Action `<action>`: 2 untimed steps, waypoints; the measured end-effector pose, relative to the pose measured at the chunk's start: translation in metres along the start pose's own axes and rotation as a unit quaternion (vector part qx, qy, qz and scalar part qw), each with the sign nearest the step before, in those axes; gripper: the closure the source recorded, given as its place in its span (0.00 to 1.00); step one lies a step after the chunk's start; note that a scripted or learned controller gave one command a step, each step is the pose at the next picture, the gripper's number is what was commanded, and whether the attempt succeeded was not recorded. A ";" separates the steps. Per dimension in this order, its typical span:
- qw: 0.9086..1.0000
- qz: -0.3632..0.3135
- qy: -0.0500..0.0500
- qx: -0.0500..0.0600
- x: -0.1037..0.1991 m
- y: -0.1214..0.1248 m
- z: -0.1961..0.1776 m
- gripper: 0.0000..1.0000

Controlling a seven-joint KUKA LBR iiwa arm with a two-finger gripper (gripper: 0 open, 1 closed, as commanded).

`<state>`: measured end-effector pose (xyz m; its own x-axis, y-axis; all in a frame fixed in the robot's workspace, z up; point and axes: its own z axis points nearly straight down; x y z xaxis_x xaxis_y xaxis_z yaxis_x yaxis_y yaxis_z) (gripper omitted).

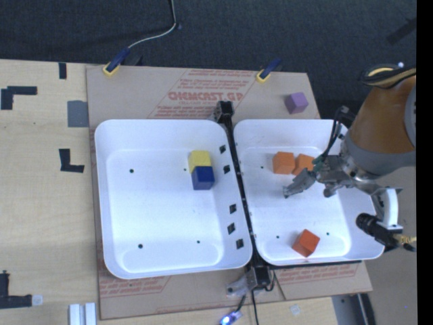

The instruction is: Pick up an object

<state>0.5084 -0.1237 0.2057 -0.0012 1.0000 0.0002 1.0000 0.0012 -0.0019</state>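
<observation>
Progress first: nothing is lifted yet, so you have the whole pick ahead of you. Take the right bin (352,249) as your landmark. Your end effector (306,183) hangs over its middle, coming in from the bin's right side, and its fingers look spread with nothing between them. Two orange blocks (292,162) sit side by side toward the bin's far wall, just beyond the fingertips, and they look like your nearest target. Whether a finger already touches the nearer one, you cannot tell at this slant. A third orange block (306,242) lies near the bin's front wall, well apart from the end effector. In the neighbouring left bin (111,181), a yellow block (199,158) and a blue block (202,177) touch each other. A purple block (295,102) rests on the desk (40,202) beyond the right bin's far wall.
</observation>
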 end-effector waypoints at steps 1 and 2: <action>1.000 0.001 -0.001 0.001 -0.040 0.018 0.128 0.00; 1.000 -0.002 -0.001 -0.003 -0.028 0.092 0.120 0.00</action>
<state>0.6004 -0.1519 0.0852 -0.0045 1.0000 -0.0013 1.0000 0.0045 0.0048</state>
